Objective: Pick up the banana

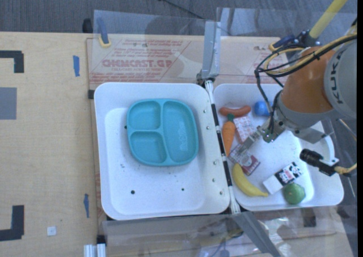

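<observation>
Hovering gripper (245,152) just above banana (247,182), banana's long axis running diagonally toward lime (294,193); finger state, can't tell.

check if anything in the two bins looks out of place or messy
Nothing looks spilled or damaged. The right white bin is crowded: yellow banana, orange carrot, red sausage, green lime and small packets lie jumbled at odd angles. The teal divided plate sits flat in the left white bin.
</observation>
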